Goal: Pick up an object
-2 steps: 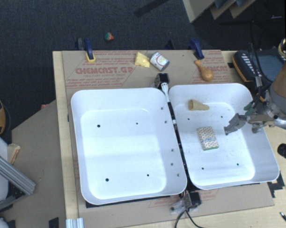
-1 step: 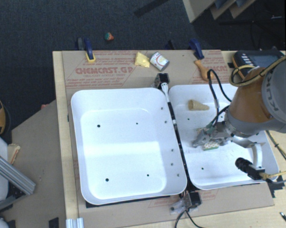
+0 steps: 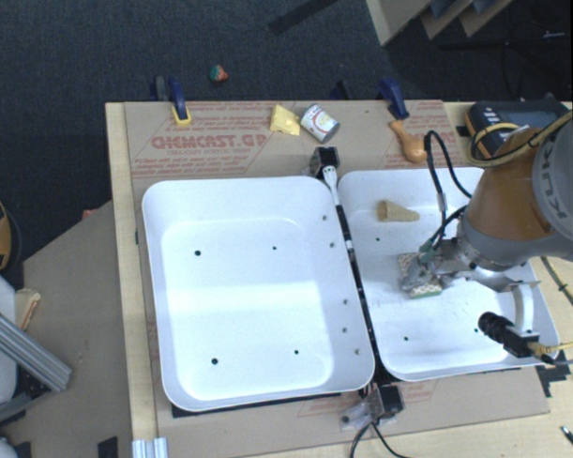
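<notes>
My gripper (image 3: pixel 425 271) is down inside the right bin (image 3: pixel 441 354), reaching in from the right under the grey and orange arm. A small patterned greenish-grey object (image 3: pixel 412 277) lies on the bin floor right at the fingertips, partly covered by them. I cannot make out whether it sits between the fingers. A tan wedge-shaped piece (image 3: pixel 397 211) rests farther back in the same bin, apart from the gripper.
The left bin (image 3: pixel 242 291) lies beside the right one. On the bench behind the bins sit a yellow piece (image 3: pixel 285 121), a small white box (image 3: pixel 319 123) and an orange-tan object (image 3: pixel 410 144). Blue clamps (image 3: pixel 178 98) hold the back edge. Cables run along the right.
</notes>
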Tool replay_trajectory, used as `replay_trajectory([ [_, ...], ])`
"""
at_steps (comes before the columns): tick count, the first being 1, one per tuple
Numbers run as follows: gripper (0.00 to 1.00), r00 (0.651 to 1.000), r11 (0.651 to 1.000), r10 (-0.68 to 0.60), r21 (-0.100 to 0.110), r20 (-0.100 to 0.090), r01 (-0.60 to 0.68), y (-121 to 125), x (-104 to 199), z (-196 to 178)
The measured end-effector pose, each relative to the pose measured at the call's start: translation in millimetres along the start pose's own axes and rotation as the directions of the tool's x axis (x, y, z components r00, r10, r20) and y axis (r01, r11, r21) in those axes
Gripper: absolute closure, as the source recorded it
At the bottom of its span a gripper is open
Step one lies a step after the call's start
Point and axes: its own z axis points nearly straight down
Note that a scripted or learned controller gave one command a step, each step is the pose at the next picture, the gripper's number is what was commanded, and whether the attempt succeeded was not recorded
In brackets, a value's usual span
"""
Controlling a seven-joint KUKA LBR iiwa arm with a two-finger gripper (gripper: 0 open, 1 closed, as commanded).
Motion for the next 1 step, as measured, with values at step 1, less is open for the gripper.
replay_trajectory([
  [1,1.00,1.000,1.000,-0.012,-0.013,-0.003,0.012,71.8,75.7,-96.5],
])
